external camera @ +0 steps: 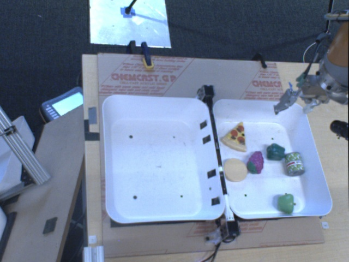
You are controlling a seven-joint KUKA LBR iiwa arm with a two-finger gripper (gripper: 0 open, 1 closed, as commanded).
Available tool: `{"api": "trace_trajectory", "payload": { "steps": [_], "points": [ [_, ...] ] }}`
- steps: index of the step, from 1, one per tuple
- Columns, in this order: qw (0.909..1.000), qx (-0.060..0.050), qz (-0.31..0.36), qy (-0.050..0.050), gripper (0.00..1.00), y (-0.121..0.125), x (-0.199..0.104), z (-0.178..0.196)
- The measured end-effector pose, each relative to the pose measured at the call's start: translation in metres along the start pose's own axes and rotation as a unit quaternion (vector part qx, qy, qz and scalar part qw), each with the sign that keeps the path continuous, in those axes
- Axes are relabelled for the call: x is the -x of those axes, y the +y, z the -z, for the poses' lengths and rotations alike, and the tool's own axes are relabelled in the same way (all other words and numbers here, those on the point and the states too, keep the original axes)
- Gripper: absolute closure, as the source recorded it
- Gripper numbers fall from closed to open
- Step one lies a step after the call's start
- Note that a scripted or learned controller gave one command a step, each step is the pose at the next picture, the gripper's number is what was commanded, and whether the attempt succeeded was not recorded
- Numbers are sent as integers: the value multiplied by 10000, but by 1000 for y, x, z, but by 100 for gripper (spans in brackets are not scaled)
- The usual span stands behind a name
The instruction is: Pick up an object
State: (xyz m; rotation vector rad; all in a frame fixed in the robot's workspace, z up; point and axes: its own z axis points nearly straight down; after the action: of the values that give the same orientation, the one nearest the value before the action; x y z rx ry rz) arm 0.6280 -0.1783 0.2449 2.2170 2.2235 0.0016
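The green pepper (pixel 286 202) sat closest, by the front edge of the right bin (pixel 313 141), toward its front right corner. Further in, along the right wall, stood a small can (pixel 294 164) with a green-and-red label, and just beside it a dark teal toy (pixel 275 152). A purple bunch of grapes (pixel 256 162) touched a pale round biscuit (pixel 235 170) near the divider between the bins, and a pizza slice (pixel 235 137) lay a little behind them, toward the bin's left wall. The left bin (pixel 117 119) stood alongside. The gripper (pixel 298 99) hung above the back right corner of the right bin, well apart from every toy, its two fingers spread and holding nothing. The arm (pixel 335 64) came in from the right.
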Motion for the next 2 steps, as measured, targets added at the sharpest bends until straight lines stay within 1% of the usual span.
{"api": "trace_trajectory", "payload": {
  "steps": [1,2],
  "points": [
    [10000,19,18,-3,100,1,0,11],
    [10000,76,46,-1,100,7,-70,133]
  ]
}}
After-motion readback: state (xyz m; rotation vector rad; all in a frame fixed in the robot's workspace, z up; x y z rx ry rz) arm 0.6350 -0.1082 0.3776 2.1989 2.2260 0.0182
